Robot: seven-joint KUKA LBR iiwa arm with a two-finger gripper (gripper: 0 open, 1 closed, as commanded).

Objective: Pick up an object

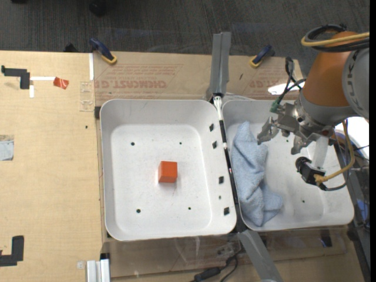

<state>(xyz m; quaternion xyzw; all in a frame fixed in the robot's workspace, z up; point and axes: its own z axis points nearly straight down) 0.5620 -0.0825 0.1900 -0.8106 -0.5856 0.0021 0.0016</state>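
An orange cube (168,172) sits near the middle of the left bin (117,157). A crumpled light blue cloth (249,178) lies along the left side of the right bin (329,210). My gripper (279,140) hangs over the right bin's upper middle, just right of the cloth's top end. It is open, its fingers are spread, and nothing is between them.
A grey divider (220,69) runs between the bins at the back. Clamps (103,50) hold brown cardboard behind the bins. A black cable (308,169) loops down from the wrist over the right bin. Tan bench surface extends to the left.
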